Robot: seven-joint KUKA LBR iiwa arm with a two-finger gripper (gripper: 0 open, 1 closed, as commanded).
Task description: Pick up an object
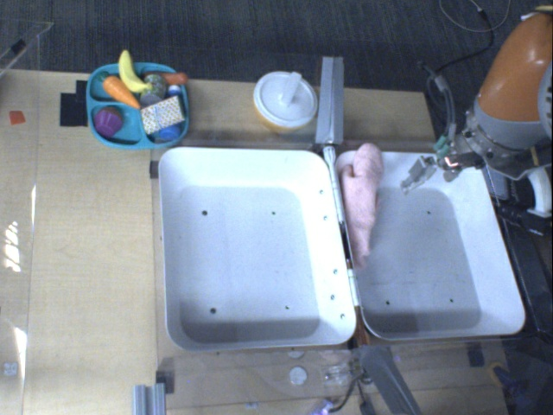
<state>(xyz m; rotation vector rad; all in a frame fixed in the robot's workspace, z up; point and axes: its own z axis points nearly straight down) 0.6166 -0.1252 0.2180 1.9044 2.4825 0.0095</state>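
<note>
A pale pink cloth (360, 194) lies bunched along the left wall of the right bin (449, 318), its top end draped over the rim near the divider. My gripper (418, 175) hangs over the far right part of that bin, a short way to the right of the cloth and apart from it. Its two thin fingers stand spread, with nothing between them. The arm's orange band shows at the upper right.
The left bin (251, 318) sits beside the right one. Behind it on the bench stand a blue tray (97, 133) of toy food and a yellow bowl with a white lid (285, 100). A grey post (329, 102) rises at the divider.
</note>
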